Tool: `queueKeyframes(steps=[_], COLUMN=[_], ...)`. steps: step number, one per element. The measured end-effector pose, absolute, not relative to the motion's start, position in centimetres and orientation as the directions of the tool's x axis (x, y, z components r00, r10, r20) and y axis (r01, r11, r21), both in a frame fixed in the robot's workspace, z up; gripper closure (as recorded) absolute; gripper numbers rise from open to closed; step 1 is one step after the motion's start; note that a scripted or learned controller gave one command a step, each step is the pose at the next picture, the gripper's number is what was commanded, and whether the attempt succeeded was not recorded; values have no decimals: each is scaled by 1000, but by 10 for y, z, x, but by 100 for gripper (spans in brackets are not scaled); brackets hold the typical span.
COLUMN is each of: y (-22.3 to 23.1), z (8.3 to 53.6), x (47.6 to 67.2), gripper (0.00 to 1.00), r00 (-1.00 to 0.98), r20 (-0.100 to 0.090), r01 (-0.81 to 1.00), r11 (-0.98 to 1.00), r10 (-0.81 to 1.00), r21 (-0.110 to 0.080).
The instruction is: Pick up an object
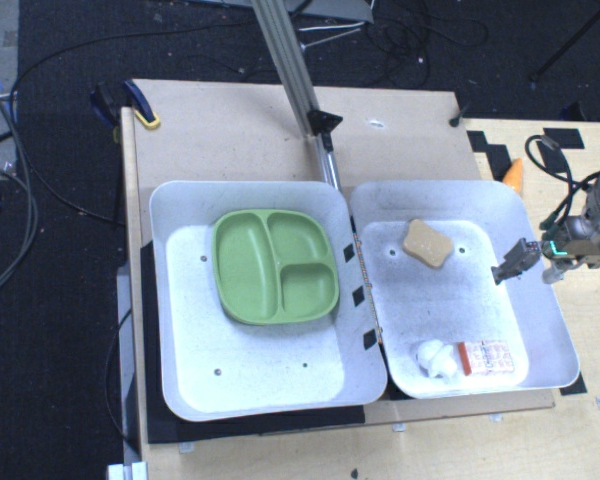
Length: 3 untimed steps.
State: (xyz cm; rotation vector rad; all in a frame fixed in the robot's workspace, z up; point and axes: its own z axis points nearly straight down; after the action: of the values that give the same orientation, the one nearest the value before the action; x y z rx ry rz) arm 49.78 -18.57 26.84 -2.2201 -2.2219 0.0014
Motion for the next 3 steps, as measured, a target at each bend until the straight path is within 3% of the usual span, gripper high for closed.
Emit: queueKeyframes(steps=[1, 3], y=[-186, -168], z=[269, 155], x=[498, 502], gripper=[0, 0], r00=[-1, 0], r20=[0, 2], r01=[1000, 1000], r11=[1, 0], r10=[1000, 1000], r21=[0, -6])
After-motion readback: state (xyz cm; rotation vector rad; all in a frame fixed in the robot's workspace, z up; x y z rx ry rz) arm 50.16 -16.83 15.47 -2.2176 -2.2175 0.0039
